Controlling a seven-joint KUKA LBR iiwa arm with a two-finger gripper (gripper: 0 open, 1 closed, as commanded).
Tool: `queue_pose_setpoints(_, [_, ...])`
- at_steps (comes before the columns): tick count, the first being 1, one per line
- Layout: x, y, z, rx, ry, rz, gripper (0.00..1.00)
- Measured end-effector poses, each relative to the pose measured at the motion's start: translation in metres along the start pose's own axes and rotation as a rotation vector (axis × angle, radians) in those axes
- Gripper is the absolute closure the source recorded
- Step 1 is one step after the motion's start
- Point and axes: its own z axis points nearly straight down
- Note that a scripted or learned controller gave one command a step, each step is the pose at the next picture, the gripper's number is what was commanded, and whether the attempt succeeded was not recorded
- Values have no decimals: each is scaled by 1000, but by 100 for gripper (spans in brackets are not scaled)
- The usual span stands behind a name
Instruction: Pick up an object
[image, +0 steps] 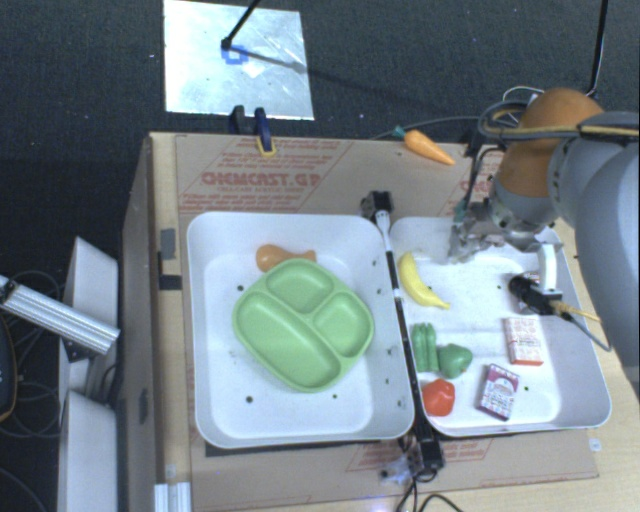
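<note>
Two bins (300, 425) adjoin; the fingers (466, 245), state unclear, hang near the right bin's far edge above bare floor.

setting: robotics lab test bench. evidence: grey industrial arm (590, 170) entering at 3 o'clock; two white bins (225, 420) side by side on a printed cardboard sheet (260, 175); loose cables (420, 485) at 6 o'clock; dark carpet (70, 80); aluminium rail (55, 315) at 9 o'clock.

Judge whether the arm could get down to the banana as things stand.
Probably yes: the claw hangs in the right bin near the banana, which lies bare with nothing on top.
</note>
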Motion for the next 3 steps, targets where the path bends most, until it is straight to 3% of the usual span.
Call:
queue_pose_setpoints(1, [-68, 0, -91, -2, -3, 5, 100])
queue_pose_setpoints(2, [-67, 0, -89, 0, -1, 4, 0])
queue_pose_setpoints(3, [-80, -2, 12, 7, 3, 4, 0])
